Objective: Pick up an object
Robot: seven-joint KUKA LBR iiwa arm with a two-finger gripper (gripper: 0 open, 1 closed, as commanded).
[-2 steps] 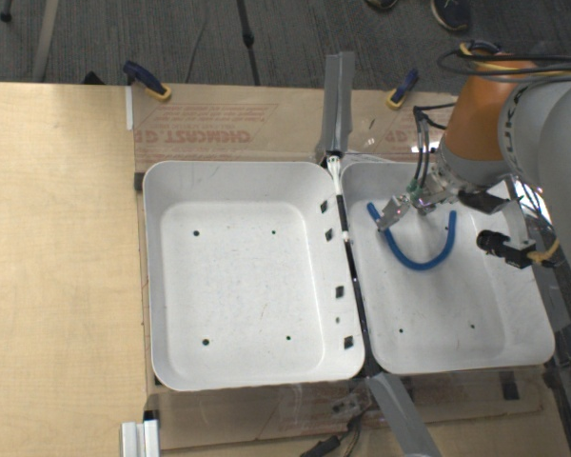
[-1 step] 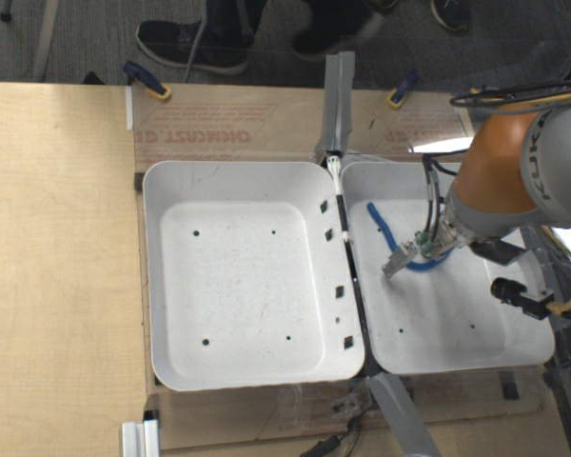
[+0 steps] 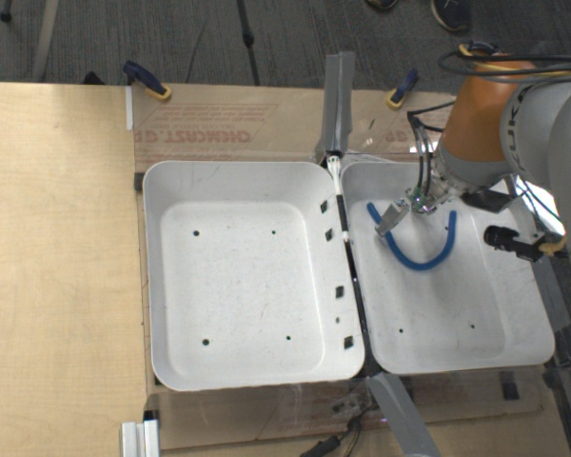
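The arm (image 3: 514, 127) reaches in over the right bin (image 3: 457, 341), its orange band above that bin's far right corner. The gripper (image 3: 400, 214) hangs low over the far half of the right bin, near its left wall. One grey finger (image 3: 392, 219) slants down toward the bin floor; whether the fingers are apart or together I cannot tell — the wrist hides too much.

A blue hose (image 3: 421, 260) lies in the right bin, bent into a U that opens toward the far wall. Its left end sits just beside the gripper, perhaps touching it; nothing shows it clamped between the fingers. The curve of the U rests on the bin floor, nearer the camera than the gripper.

The left bin (image 3: 243, 369) touches the right bin's left wall. Two blue-and-yellow clamps (image 3: 145, 78) grip the cardboard beyond the bins — one past the right bin's far wall, one past the left bin's far left corner.
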